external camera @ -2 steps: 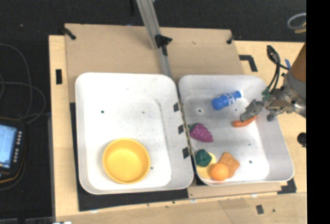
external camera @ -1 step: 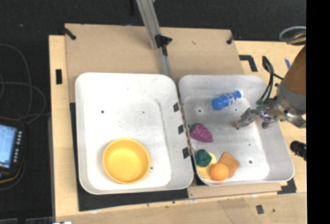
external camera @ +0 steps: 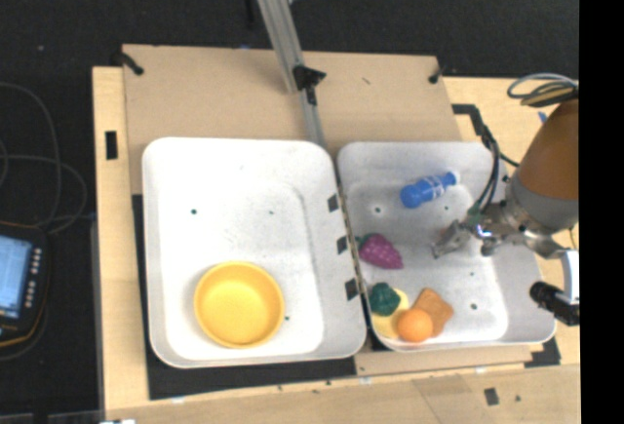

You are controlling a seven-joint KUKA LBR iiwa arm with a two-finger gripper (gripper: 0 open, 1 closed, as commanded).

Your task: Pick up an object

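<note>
- The blue bottle [external camera: 427,189] lay near the right bin's [external camera: 507,320] far wall, open floor around it.
- The gripper [external camera: 456,242] hovered mid-bin; whether its jaws were wide or narrow, I cannot tell.
- Purple grapes [external camera: 380,251], a green toy [external camera: 383,297] and an orange ball [external camera: 415,326] crowded the near-left corner.
- A yellow bowl [external camera: 239,303] sat in the left bin [external camera: 234,188].
</note>
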